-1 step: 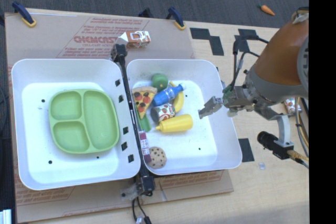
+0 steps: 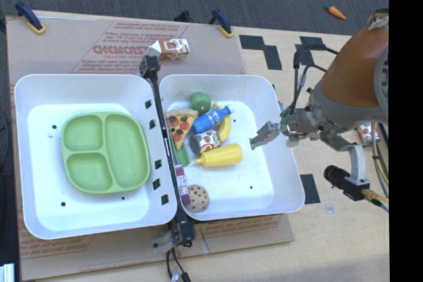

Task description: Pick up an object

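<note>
**A:** What could go wrong for the arm [image 2: 353, 76] from here?

**B:** Mostly the crowding. The objects sit packed in the left half of the right bin [image 2: 281, 165]: a yellow mustard bottle [image 2: 219, 156], a small can [image 2: 209, 141], a blue bottle [image 2: 208, 120], a banana [image 2: 226, 129], a green round fruit [image 2: 200, 102] and a pizza slice [image 2: 179, 123], most of them touching or overlapping. A descent into that pile would probably catch two things at once or nudge one aside. The mustard bottle lies on its side and looks smooth and rounded, so it could roll or slip out of a pinch.

**A:** Anything easier?

**B:** The cookie [image 2: 197, 197] at the lower left corner of that bin lies apart, but it is flat and close to the wall, so the fingers may scrape the bin instead.

**A:** And the tool?

**B:** The tool [image 2: 266, 135] hangs over the right part of the right bin, just right of the mustard bottle and apart from it. It holds nothing and appears to touch nothing. Whether it is spread or closed, one cannot tell from this angle.

**A:** The left bin?

**B:** The left bin [image 2: 26, 162] carries a green divided plate [image 2: 106, 153]. A small carton [image 2: 173, 47] lies on the surface [image 2: 310, 254] above the bins.
</note>
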Controlling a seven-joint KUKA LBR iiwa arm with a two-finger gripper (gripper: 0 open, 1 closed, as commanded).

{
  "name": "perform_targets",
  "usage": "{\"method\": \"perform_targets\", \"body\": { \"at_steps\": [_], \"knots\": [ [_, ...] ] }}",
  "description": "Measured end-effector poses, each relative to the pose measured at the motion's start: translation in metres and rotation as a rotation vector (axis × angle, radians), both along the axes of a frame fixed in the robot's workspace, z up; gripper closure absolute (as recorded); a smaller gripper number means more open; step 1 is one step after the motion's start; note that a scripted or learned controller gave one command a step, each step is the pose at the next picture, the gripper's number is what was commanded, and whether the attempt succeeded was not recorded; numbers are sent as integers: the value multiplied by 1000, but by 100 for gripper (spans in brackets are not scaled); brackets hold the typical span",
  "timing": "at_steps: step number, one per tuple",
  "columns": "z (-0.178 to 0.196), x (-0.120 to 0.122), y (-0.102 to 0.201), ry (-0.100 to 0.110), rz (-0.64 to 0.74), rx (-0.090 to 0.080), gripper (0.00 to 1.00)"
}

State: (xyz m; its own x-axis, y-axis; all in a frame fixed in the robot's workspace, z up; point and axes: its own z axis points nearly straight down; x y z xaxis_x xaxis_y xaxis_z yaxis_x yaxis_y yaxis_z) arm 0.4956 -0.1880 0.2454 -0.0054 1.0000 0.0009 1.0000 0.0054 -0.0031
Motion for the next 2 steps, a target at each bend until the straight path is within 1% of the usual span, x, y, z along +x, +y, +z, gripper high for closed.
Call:
{"method": "perform_targets", "body": {
  "at_steps": [1, 2],
  "knots": [
    [-149, 91, -25, -11, 0, -6, 0],
    [-143, 88, -23, 0, 4, -1, 100]
  ]
}}
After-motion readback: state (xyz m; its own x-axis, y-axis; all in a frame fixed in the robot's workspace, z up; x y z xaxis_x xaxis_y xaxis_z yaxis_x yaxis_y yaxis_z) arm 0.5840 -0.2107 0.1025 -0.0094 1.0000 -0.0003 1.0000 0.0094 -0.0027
